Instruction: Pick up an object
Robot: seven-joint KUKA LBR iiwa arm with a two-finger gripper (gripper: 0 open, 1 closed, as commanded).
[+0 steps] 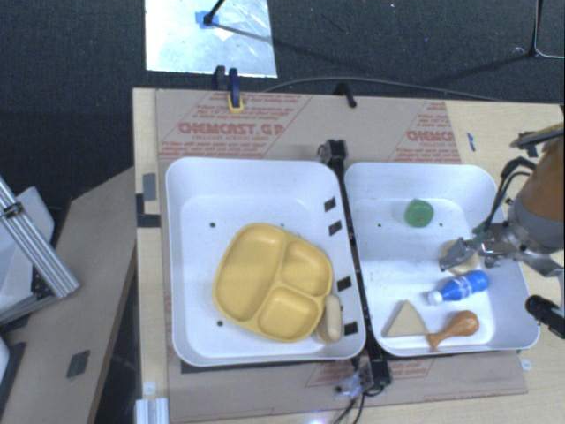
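Observation:
My gripper (461,253) hangs low over the right side of the right bin (388,184), reaching in from the right edge. Just below it lies a blue bottle with a white cap (459,287), close to the gripper but apart from it. A green ball (418,212) rests up and to the left of the gripper. Near the bin's front wall lie a tan wedge (403,319) and an orange-brown drumstick-shaped toy (455,328).
The left bin (203,193) holds a yellow divided plate (274,281) with a beige oblong piece (331,318) at its lower right corner. Black clips run down the seam between the bins (344,237). Cardboard lies under both bins.

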